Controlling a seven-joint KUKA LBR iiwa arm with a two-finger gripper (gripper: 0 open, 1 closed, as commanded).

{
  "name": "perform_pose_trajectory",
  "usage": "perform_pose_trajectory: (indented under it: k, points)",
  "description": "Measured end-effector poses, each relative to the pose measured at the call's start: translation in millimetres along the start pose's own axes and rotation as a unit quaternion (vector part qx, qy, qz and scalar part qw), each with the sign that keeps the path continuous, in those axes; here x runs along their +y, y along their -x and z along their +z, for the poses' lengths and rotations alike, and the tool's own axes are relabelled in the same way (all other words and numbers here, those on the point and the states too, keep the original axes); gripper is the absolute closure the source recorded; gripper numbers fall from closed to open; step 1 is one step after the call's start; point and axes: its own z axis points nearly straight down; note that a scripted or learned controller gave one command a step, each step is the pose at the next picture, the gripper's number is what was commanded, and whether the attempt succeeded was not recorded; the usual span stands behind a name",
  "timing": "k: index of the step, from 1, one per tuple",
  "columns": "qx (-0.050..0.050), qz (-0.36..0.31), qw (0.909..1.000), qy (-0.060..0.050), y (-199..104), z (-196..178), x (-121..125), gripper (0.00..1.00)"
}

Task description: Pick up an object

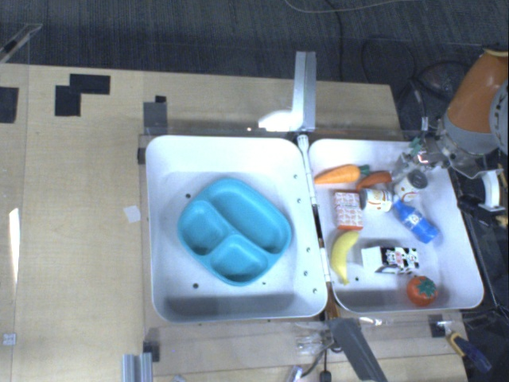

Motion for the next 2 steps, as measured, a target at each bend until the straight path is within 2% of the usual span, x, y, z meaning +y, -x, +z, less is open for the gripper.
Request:
perform_pose_trajectory:
  k: [1, 2]
  points:
    - [0.010, -0.103, 0.9945, -0.014, -48.6, -99.6, -9.6, 1.00]
    - [0.010, -0.145, 0.9893, -0.014, -26.1, -214.4, -36.6, 1.00]
